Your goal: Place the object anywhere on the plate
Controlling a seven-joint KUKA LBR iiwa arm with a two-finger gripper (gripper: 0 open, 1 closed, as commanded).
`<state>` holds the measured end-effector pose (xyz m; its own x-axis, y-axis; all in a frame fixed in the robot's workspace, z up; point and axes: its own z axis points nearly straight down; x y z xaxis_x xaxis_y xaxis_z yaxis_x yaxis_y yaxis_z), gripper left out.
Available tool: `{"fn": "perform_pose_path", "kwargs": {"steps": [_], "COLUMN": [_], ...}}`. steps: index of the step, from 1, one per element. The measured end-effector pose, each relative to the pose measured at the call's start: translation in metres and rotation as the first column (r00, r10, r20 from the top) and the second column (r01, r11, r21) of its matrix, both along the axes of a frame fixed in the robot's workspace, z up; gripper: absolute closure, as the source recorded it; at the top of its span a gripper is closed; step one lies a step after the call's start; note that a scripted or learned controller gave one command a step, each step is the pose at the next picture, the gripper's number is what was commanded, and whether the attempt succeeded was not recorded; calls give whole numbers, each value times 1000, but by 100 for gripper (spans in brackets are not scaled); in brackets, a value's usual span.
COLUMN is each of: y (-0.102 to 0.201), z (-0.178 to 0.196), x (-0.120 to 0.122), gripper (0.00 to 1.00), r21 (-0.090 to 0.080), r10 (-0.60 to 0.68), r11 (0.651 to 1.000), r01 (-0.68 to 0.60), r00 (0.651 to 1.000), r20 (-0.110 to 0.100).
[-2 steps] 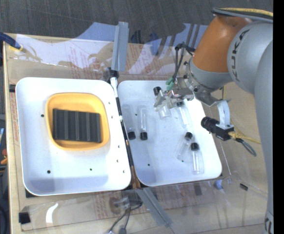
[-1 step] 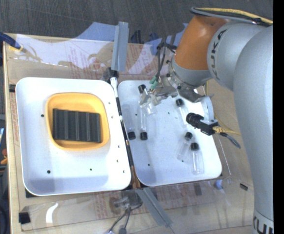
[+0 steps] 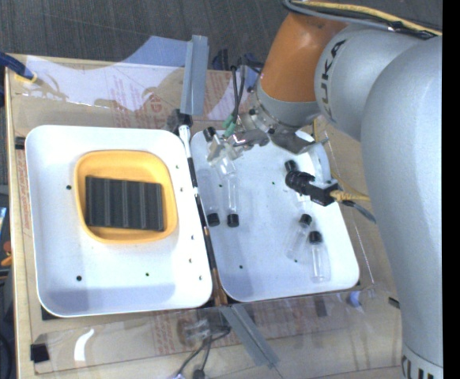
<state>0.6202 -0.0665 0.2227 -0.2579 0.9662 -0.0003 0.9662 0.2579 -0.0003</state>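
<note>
A yellow plate (image 3: 124, 168) with a dark ridged centre lies in the left white bin (image 3: 56, 275). Several clear vials with black caps lie in the right white bin (image 3: 262, 283): one vial (image 3: 231, 198) sits near the bin's left side, just below my gripper (image 3: 224, 150). Two more vials (image 3: 299, 235) (image 3: 317, 260) lie toward the right. My gripper hangs low over the top left corner of the right bin, and I see nothing clearly held in it.
The arm's grey body and orange band (image 3: 301, 54) cover the right bin's upper right. A black fitting (image 3: 307, 185) juts out from the arm over the bin. A small black cap (image 3: 213, 219) lies by the divide between the bins.
</note>
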Motion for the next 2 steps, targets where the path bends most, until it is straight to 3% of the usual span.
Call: {"fn": "perform_pose_path", "kwargs": {"steps": [1,2], "y": [31,31], "z": [-13,-13], "x": [32,32], "gripper": [100,0], "r21": [0,-1], "r10": [304,304], "r11": [953,953], "r01": [-304,-304], "r00": [953,953], "r20": [0,0]}}
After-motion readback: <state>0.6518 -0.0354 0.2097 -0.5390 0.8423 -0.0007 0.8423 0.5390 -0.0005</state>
